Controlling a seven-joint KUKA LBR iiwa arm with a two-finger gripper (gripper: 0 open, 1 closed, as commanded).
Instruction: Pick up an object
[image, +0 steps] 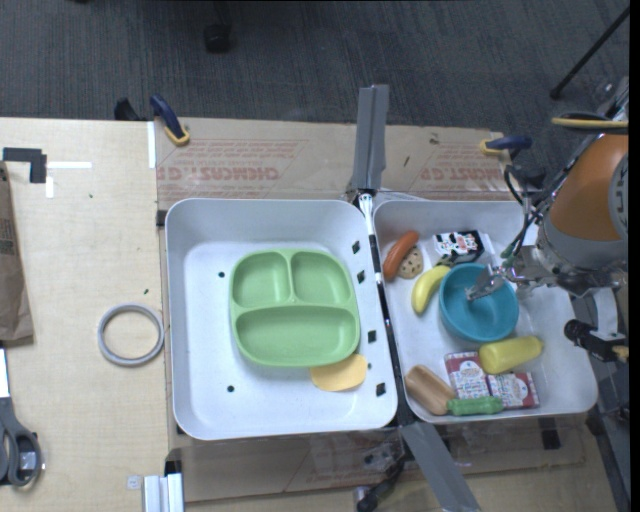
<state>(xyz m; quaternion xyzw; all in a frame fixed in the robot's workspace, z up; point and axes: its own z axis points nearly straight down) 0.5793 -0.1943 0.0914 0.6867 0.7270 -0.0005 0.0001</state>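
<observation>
**Overhead, gripper hangs over the blue bowl in the right bin**

Down in the right bin (575, 345), the gripper (487, 289) sits above the far rim of a blue bowl (480, 308), its thin metal fingertips reaching over the bowl's hollow. The fingers look close together, yet from this slanted view I cannot tell whether they are parted or closed, and nothing can be seen between them. The grey arm with its orange band (592, 190) comes in from the right, over the bin's far right corner.

Around the bowl, the bin is crowded. A yellow banana (428, 288) lies just left of the bowl, touching its rim. Farther left and toward the far side lies a red-orange hot dog shape (399, 251), with a small tan cookie (410, 264) against it. A small black box with playing-card art (458, 244) rests at the far side of the bowl. On the near side, a yellow lemon-like piece (511, 352) lies against the bowl, and below it are two red-and-white packets (490, 382), a green bean pod (474, 406) and a tan bread roll (428, 390).

Left of these, the left bin (190, 300) holds a green divided plate (295, 306), with a flat yellow chip-shaped piece (339, 375) tucked at its near right edge.

Outside the bins, a grey ring (131, 333) lies on the bench (80, 240) at the left.
</observation>
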